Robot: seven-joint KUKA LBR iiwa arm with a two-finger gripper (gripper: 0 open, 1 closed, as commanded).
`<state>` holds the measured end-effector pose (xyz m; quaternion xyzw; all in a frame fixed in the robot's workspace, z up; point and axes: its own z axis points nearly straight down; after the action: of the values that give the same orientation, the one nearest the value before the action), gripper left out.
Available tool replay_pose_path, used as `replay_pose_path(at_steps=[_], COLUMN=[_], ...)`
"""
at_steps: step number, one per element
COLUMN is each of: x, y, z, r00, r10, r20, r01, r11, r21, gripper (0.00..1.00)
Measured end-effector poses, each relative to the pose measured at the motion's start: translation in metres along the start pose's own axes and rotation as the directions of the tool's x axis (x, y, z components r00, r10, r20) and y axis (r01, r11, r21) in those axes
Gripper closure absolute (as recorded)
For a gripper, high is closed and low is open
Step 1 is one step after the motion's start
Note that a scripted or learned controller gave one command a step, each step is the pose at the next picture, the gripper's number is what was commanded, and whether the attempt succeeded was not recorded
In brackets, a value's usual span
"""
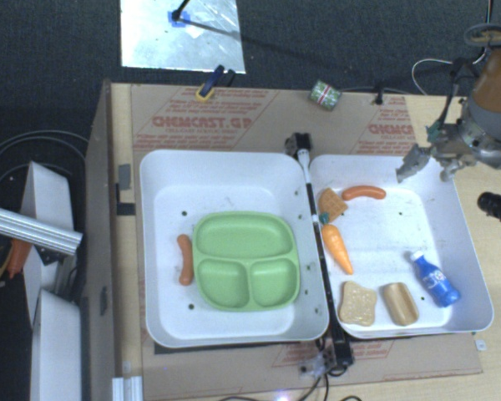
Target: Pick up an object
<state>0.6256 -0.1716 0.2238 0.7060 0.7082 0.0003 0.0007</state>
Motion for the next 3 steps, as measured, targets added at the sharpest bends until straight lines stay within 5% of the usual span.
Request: replay_pose_path(at_steps=[1,2,3], x=[0.063,0.08,0.081], y=[-0.015,-0.053,0.04], z=[0.102,0.135,0.139], r00=[1.0,1.0,1.0], r10=[-0.001,0.009,0.006], r20=[-0.002,0.013,-0.002], r01=[0.001,-0.009,-0.006], r11=[1.0,1.0,1.0], r21=[0.003,-0.014,0.022], gripper=[0.0,0.0,0.0])
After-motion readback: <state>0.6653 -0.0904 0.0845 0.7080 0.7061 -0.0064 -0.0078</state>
